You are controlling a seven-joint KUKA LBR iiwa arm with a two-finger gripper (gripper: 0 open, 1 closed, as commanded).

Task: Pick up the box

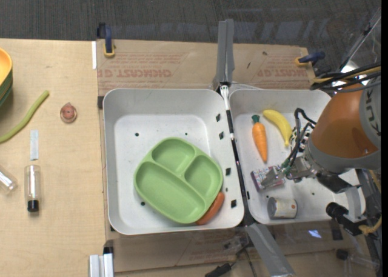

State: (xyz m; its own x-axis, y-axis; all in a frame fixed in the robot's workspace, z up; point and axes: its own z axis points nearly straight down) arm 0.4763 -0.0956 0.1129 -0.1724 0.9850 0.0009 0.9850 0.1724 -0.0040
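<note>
The box [267, 179] is small and silvery with purple print. It lies tilted on the floor of the right bin [315, 209], near its left wall. My gripper [288, 170] is low in that bin, right at the box's right end. The grey wrist and the orange band [344, 130] rise behind it to the right. The wrist hides whether anything sits in the gripper.
In the right bin, a carrot [260, 139] and a banana [279, 124] lie behind the box, and a grey can [282, 207] lies on its side in front. The left bin [121, 148] holds a green divided plate [179, 180] with an orange-red item [212, 208] under its edge.
</note>
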